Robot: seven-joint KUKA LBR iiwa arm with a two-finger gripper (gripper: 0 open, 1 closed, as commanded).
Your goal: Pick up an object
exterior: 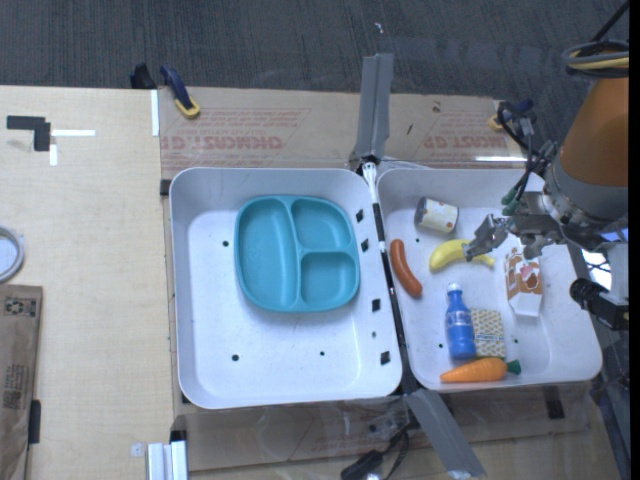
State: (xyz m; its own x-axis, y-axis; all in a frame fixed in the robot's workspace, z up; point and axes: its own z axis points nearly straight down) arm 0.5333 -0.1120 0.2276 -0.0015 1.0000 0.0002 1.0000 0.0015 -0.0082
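I'm hovering the hand (487,236) in the right bin (560,368), its two prongs spread with nothing between them; the banana (452,254) is lying just to its left, long axis running toward the fingertips

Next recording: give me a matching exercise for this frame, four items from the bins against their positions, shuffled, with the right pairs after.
Things:
1. divided plate
2. carrot
3. sausage
4. banana

Places:
A. near the front edge of the right bin
B. in the left bin
C. right beside the gripper
D. right bin, close to the wall between the two bins

Pairs: 1-B, 2-A, 3-D, 4-C
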